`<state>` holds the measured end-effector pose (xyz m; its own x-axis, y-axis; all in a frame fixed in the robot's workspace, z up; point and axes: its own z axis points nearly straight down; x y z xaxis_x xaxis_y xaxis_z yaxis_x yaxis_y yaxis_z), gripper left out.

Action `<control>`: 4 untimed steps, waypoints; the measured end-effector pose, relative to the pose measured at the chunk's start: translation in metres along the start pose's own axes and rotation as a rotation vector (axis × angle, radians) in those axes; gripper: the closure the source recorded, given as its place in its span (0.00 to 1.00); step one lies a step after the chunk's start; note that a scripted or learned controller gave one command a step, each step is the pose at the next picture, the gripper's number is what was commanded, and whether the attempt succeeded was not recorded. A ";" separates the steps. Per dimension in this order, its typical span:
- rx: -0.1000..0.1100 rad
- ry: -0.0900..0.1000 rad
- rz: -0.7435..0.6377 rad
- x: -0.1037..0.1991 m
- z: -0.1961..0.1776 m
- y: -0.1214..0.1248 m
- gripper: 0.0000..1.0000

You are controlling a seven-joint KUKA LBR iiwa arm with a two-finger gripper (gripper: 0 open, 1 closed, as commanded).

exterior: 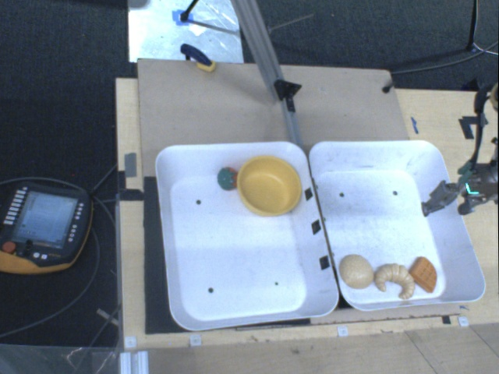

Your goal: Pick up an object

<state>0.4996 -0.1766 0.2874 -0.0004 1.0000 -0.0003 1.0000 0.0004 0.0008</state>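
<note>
1. Far left, off the counter (257, 100): a teach pendant (43, 226) on the dark floor. Not in play.
2. Left bin (234, 287): a yellow bowl (269, 185) sits at the back, a small green-and-red ball (227, 178) touching its left side. The rest of that bin floor is bare.
3. Right bin (390, 185): three candidates in a row along the front wall: a round beige bun (356, 271), a croissant (396, 278) and an orange waffle-like piece (424, 273). Bun and croissant touch or nearly so; the waffle piece leans just beside the croissant's right end.
4. Claw (437, 199) sits at the right bin's right rim, arm coming in from the right. Nothing is visible in it; whether it's released or clenched, I cannot tell at this resolution.
5. Relative position: the row lies nearer the front than the claw, waffle piece closest, bun farthest left. Bowl and ball are well apart, across the bin divide.
6. Doing it well: I'd pick the bun. Its left flank is clear and its shape rounded. Centre above it, descend straight, keep clear of the croissant and front wall. The waffle piece is crowded against wall and croissant, so it's a riskier grasp.
</note>
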 end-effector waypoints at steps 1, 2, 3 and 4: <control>0.000 0.000 0.000 0.000 0.000 0.000 0.00; 0.004 0.001 0.000 0.002 0.061 -0.003 0.00; 0.005 0.001 0.001 -0.006 0.119 -0.006 0.00; 0.005 0.002 0.000 -0.004 0.180 -0.012 0.00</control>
<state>0.4876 -0.1810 0.1072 0.0000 1.0000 0.0013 1.0000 0.0000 -0.0044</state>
